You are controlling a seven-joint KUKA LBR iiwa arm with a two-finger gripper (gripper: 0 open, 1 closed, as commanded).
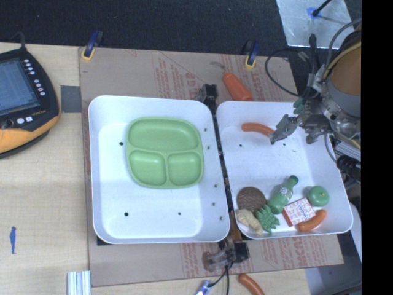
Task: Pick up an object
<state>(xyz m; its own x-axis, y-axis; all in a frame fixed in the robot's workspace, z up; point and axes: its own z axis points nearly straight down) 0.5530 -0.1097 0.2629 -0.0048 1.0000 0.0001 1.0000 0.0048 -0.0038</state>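
Grey arm enters from right, two-finger gripper [297, 130] low over the right white bin [277, 171], fingers spread apart, nothing between them. Smooth orange toy sausage [257, 128] lies just left of the fingertips on the bin floor. Left bin holds a glossy green three-compartment plastic plate [164, 152].

Light wood bench [43, 189] carries a brown cardboard sheet [153, 72], held at its far edge by 2 clamps [92, 43], with 2 white bins [110, 165] side by side on it. On the sheet outside the bins: an orange carrot-like toy [236, 86] by the far edge and an orange sausage-like toy [252, 283] by the near edge. On the bare wood at left: a teach pendant [21, 100], a grey tape patch [70, 99] and a small blue mark [13, 239].
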